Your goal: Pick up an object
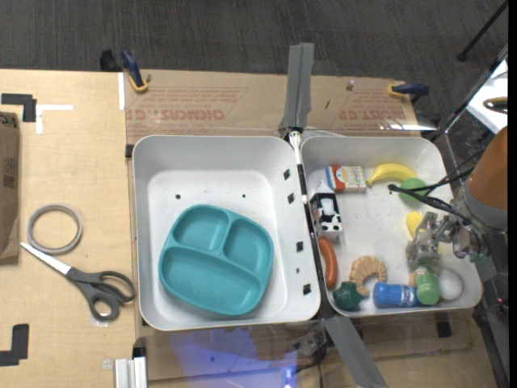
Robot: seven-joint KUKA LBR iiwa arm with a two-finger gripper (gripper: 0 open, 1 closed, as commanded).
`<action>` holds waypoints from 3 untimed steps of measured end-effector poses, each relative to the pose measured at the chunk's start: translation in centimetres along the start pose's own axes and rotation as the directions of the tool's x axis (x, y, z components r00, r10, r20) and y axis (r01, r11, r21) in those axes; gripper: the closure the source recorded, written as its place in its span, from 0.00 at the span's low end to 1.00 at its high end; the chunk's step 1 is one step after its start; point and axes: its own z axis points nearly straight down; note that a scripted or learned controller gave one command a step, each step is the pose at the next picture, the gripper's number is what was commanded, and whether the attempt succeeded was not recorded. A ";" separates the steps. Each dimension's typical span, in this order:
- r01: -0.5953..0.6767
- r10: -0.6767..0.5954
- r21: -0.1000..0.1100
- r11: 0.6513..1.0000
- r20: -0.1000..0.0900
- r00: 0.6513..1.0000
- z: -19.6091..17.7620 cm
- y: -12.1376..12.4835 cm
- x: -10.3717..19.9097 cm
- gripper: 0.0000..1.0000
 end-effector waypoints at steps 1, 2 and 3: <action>-0.072 0.072 -0.002 0.997 -0.001 0.997 0.0 0.9 2.6 0.00; 0.067 -0.067 -0.002 0.998 0.001 0.998 0.0 7.8 1.9 0.00; -0.047 0.047 -0.001 0.999 0.003 0.999 -0.1 8.6 -6.0 0.00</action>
